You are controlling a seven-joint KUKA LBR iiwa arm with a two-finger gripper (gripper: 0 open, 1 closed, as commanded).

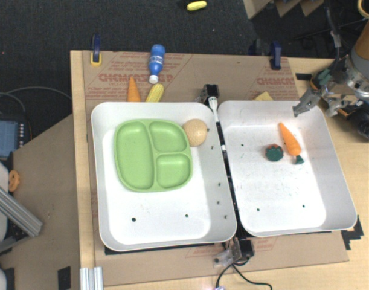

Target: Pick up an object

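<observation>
The two bins (pixel 275 219) are white. A light green tray (pixel 153 155) lies in the left one, and the ball (pixel 195 132) beside the tray is tan. In the right bin the carrot (pixel 289 139) is orange with a green end, and the lump (pixel 274 153) beside it is dark green. The bench (pixel 81 162) is light brown with red letters.

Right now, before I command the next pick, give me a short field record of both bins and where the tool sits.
left bin: holds a green divided plate and a tan round object touching the plate's upper right edge
right bin: holds a toy carrot and a dark green round object, close together in the upper half
tool: at the right bin's upper right corner, above and right of the carrot; nothing seen held
outside the bins: blue and white bottle, small orange piece and yellow piece on the board behind the left bin
</observation>
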